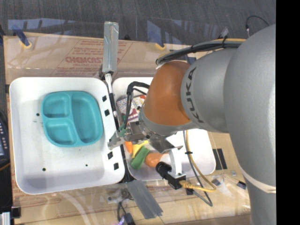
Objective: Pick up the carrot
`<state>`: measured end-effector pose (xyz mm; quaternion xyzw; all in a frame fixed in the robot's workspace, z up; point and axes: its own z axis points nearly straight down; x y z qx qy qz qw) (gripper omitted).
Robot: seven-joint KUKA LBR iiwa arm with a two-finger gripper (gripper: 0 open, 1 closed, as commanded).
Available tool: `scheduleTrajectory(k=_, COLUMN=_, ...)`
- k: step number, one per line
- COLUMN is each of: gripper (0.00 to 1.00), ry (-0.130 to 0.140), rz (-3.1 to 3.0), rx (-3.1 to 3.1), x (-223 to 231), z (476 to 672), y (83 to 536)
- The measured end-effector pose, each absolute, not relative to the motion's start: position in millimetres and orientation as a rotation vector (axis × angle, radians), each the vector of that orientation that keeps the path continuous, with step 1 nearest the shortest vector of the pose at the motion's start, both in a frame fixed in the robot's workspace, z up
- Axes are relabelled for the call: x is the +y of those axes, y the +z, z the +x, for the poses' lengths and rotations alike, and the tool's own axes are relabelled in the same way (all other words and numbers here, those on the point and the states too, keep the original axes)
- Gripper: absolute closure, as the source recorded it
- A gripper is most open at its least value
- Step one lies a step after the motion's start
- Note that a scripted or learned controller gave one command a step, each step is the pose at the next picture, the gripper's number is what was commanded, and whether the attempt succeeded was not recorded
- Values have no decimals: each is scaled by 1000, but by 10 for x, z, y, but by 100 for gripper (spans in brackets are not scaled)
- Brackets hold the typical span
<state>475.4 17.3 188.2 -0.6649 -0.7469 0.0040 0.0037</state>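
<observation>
The tool (127, 136) is seen low in the right bin (206, 161), at its left wall; whether it is released or clenched cannot be told. Just below it, the carrot (152, 160) is lying among yellow and green toy food (139, 155). The grey arm (234, 93) is bent down from the right, its orange band (166, 97) above the wrist. A teal divided plate (72, 118) is held in the left bin (28, 139).
</observation>
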Motion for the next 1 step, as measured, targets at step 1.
scheduleTrajectory(k=1, gripper=0, ry=10, rz=-2167, rx=-2267, x=-615, z=4819, y=2078)
